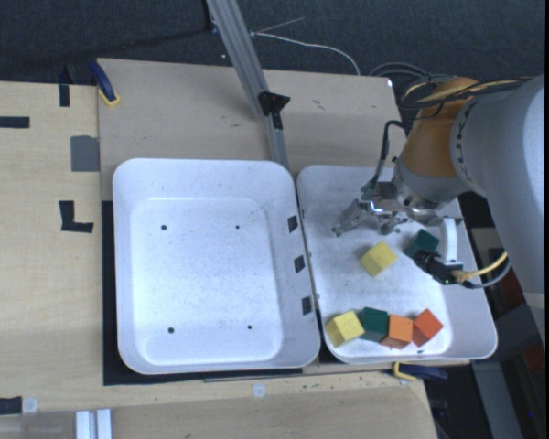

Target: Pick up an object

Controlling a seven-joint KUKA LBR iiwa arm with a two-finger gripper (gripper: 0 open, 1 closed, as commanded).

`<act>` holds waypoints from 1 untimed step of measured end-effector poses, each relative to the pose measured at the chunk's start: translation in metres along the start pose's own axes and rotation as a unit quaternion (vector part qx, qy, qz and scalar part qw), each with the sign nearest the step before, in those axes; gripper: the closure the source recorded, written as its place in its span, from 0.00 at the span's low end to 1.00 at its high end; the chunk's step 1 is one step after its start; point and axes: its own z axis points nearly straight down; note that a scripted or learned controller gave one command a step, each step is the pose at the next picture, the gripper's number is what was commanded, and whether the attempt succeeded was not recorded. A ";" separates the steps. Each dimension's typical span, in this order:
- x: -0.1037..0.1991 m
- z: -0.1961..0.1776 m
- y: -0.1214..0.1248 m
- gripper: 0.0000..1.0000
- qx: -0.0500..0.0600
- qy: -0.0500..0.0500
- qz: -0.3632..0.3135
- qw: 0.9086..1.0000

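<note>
My gripper (348, 223) hangs over the right bin (334, 190), near its upper middle, with its fingers spread and nothing between them. A yellow block (378, 259) lies just below and to the right of the fingertips, apart from them. A dark green block (423, 242) sits further right, partly under the wrist. Along the bin's front edge lie a yellow block (344, 326), a green block (374, 321), an orange block (400, 329) and a red-orange block (427, 324).
The left bin (128, 245) stands beside the right one, with a ridge between them. A grey metal pole (247, 53) slants down from the top toward the bins' shared back corner. Cables run along the arm at the right.
</note>
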 end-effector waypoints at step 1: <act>0.015 0.001 -0.082 0.00 0.001 0.001 -0.001 1.000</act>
